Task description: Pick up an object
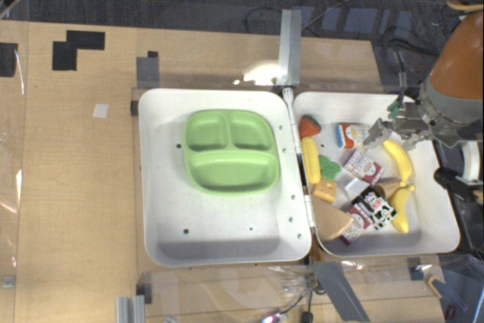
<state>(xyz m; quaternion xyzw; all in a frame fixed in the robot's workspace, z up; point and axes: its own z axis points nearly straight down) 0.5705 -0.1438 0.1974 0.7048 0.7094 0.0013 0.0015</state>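
Observation:
The right bin (446, 238) holds a jumble of toy food. There is a red piece (308, 125), a yellow corn cob (310, 160), a green piece (328, 166) and an orange block (325, 191). A red-and-white carton (349, 135), a pink packet (361, 163), a black-and-white carton (376, 208) and a tan wedge (333, 222) lie there too. Two bananas (398, 160) (401, 209) lie at the right. My gripper (393, 129) hangs over the bin's upper right, just above the top end of the upper banana, beside the red-and-white carton. Nothing is visibly held.
The left bin (162, 238) carries a green divided plate (231, 151) in its middle. A metal post (290, 45) stands behind the seam between the bins. The arm's orange band (460, 60) and grey body stand over the right bin's right edge.

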